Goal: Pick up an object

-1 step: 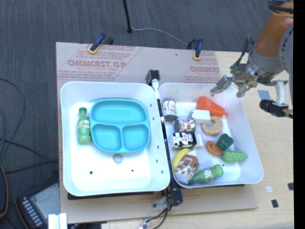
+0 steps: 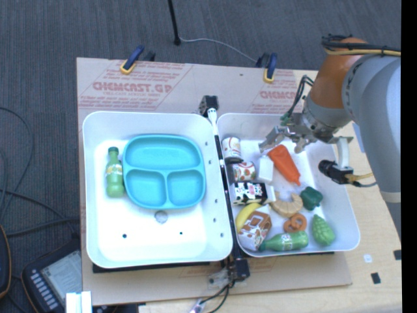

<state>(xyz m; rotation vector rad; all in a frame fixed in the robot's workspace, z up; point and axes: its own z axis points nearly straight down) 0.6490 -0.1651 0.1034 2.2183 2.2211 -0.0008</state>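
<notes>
Item: pincer (image 2: pixel 285 137), hanging over the far part of the right bin (image 2: pixel 348 230), directly above the orange carrot (image 2: pixel 285 163). Whether it is open or closed cannot be told from this view.

Item: carrot, lying among packed toy foods; a white block (image 2: pixel 266 169) touches its left side, a green pepper (image 2: pixel 311 197) lies nearer.

Item: left bin (image 2: pixel 98 240), holding a blue tray (image 2: pixel 164 171) and a green bottle (image 2: pixel 115 172).

Step, as judged: approach, nothing lifted. Next calls for a straight descent astride the carrot, clear of the block.
</notes>
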